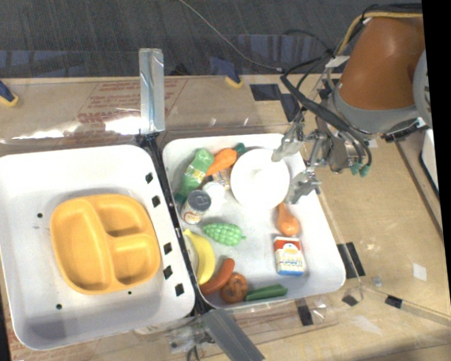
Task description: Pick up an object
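Right now the tool [296, 167] hangs over the right rim of the right bin [327, 241], its two fingers [286, 147] spread apart with nothing between them. Just below it in the bin lies the likeliest target, a small orange pear-shaped piece [289, 219], with a little carton [289, 258] near it toward the near edge. To its left a white plate [259, 179] lies flat, and further left sit a green bottle [195, 169], a carrot [222, 160], a green corn cob [223, 233] and a banana [203, 257]. The left bin [13, 196] holds a yellow divided tray [104, 243]. The orange piece looks like hollow plastic: light, stiff, smooth and rounded, so probably slippery. I would close across its narrower upper part, fingers squarely either side.
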Available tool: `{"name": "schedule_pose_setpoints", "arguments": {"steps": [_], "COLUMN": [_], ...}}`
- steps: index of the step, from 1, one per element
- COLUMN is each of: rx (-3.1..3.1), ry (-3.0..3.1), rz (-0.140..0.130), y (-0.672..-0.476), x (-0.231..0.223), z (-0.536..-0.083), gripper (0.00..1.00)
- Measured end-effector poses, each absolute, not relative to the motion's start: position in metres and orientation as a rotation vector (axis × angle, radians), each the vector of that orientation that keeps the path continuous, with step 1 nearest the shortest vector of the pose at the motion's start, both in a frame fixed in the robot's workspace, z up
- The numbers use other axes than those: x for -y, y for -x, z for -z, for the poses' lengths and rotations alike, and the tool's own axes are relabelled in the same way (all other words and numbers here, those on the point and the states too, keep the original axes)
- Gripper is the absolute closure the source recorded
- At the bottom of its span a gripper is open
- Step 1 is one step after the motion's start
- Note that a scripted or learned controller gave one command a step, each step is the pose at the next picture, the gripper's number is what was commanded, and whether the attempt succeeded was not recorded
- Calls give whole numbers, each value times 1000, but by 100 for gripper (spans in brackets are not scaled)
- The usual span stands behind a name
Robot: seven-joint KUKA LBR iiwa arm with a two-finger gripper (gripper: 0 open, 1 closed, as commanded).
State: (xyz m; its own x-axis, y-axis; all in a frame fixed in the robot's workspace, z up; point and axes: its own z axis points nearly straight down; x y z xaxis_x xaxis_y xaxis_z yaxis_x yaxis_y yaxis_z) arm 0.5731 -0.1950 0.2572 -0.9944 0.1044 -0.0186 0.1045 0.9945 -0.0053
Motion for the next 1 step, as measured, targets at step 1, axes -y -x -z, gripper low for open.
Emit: {"name": "schedule_pose_setpoints", "arguments": {"steps": [1], "rx": [-3127], "ry": [-282], "rz": [0], "y": [-548], "x": [180], "z": [-92], "gripper": [0]}}
